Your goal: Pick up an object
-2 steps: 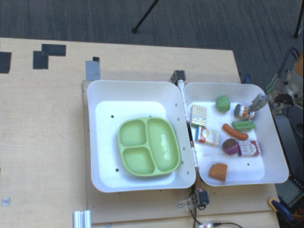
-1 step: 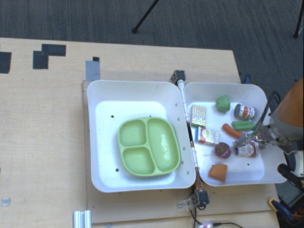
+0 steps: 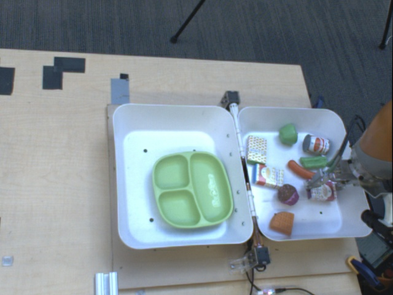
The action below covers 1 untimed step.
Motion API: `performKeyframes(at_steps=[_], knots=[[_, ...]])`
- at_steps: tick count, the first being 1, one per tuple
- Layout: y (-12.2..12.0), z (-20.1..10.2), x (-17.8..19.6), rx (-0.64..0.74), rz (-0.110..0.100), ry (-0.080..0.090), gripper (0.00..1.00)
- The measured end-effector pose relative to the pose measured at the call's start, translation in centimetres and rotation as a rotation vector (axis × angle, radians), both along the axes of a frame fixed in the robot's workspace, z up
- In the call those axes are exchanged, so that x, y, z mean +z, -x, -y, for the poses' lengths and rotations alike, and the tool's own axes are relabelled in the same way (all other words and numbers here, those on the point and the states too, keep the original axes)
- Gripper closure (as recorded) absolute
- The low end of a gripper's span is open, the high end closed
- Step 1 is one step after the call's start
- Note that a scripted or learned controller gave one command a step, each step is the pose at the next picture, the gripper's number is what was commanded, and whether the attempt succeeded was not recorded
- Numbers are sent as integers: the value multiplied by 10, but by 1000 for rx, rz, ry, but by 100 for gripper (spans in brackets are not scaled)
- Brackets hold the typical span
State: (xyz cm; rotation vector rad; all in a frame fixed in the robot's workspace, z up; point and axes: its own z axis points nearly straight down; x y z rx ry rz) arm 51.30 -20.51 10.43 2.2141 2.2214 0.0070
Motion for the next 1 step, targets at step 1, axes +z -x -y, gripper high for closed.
performKeyframes(at_steps=[1], knots=[[-37, -66, 63, 1, -2, -1, 100]])
